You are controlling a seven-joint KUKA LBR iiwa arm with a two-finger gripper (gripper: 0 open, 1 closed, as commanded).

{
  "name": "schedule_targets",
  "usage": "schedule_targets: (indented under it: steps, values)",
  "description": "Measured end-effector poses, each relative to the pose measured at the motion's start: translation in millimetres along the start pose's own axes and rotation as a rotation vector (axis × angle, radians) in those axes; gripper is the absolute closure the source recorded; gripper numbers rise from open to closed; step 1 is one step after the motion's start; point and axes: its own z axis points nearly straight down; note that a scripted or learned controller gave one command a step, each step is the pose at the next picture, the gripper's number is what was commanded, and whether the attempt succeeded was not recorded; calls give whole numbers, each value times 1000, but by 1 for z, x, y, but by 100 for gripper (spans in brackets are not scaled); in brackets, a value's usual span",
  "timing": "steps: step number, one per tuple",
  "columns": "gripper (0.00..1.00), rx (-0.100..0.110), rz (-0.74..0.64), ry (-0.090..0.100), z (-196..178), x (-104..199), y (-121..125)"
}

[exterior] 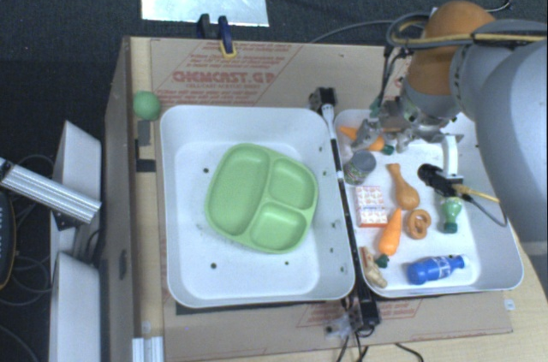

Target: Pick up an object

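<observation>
Starting on the left: a small green ball [145,104] sits on the bench outside the bins, and the left white bin [184,266] has a light green divided plastic plate [261,198] lying flat in it. All the grabbable clutter is in the right white bin [497,266].

The gripper [383,133] hangs over the back-left corner of that right bin. Honestly I can't tell whether it's spread or pressed together, and I don't see anything pinched in it.

The closest candidate is the stubby grey cylinder [360,166], right up against the bin's left wall and just in front of the gripper, so I'd guess that's the target. To do it well, I'd centre over it and come straight down. I'd also close along the wall (back to front) rather than across it, since there looks to be hardly any room on the wall side. It's too short and small for me to call its long axis. The darker end seems to face front-left, but don't quote me.

If that's a bust, the orange gourd-shaped toy [402,186] just to its right is easier to read. Its long axis runs back to front on a slight slant, with the thin neck pointing to the back and the fat end to the front. Pinching across the neck, square to that axis, seems the safe bet.
</observation>
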Motion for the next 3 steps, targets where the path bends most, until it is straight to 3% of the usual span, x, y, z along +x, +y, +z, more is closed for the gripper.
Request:
schedule_targets:
  steps: [1, 2, 3]
  values:
    - [0, -8, 5, -2, 7, -5, 2]
    - [100, -1, 2, -3, -3, -6, 0]
    - [100, -22, 4, -3, -104, 29, -40]
